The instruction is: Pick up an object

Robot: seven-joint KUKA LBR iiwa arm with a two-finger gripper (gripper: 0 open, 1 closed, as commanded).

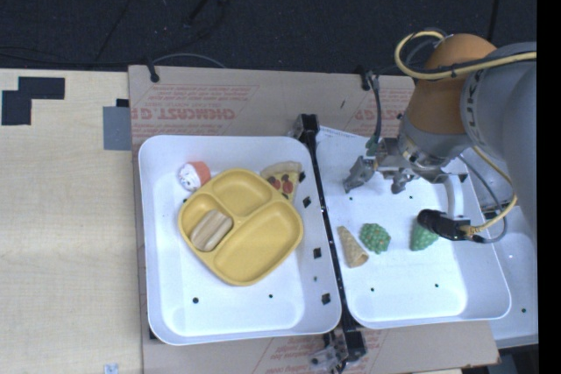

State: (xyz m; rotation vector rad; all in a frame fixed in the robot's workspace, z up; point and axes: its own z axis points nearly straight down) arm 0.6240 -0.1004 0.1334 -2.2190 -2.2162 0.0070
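Note:
My gripper point(377, 179) hovers over the far part of the right bin point(412, 298), its two grey fingers point(355, 179) spread open with nothing between them. Below it on the bin floor lie a tan cone point(352, 246), a bumpy green piece point(375, 237) beside the cone, and a second green piece point(424, 236) further right. All three lie apart from the gripper, nearer the camera.
The left bin point(228, 315) holds a yellow divided plate point(254, 245) with a tan bread stick point(210, 229) in one compartment. A pizza slice point(282, 178) and a red-and-white toy point(193, 175) lie behind the plate. A black divider point(323, 223) separates the bins.

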